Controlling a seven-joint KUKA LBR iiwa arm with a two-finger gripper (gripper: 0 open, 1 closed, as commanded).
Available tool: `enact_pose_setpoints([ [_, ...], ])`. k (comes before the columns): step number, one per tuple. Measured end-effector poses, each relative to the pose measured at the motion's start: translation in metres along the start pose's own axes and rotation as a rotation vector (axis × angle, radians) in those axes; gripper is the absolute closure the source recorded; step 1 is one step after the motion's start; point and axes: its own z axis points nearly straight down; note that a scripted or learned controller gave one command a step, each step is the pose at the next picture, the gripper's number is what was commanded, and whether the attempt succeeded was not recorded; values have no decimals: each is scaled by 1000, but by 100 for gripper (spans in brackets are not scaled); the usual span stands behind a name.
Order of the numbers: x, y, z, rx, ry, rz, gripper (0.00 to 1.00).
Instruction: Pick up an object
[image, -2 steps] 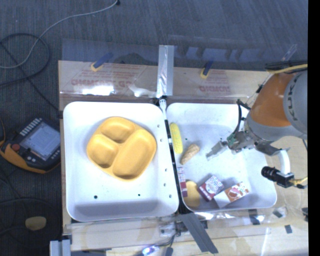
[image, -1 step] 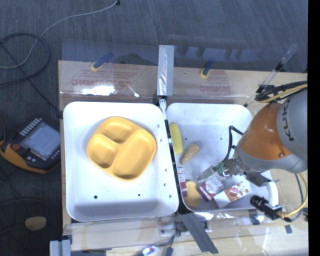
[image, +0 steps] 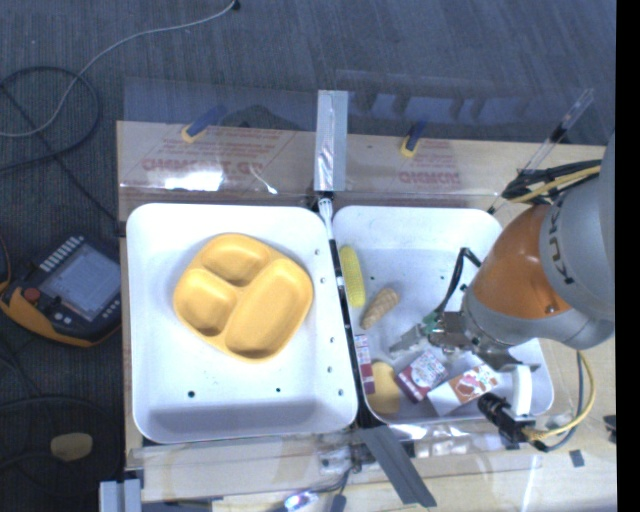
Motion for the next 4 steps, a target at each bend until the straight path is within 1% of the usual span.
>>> enact_pose_setpoints([
  [1, 23, -1, 0, -1, -2, 44, 0],
  [2, 17, 0, 0, 3, 7, 28, 0],
  [3, 1, 0, 0, 0, 5, -382, 0],
  [4, -9, 28, 1, 10, 10, -95, 0],
])
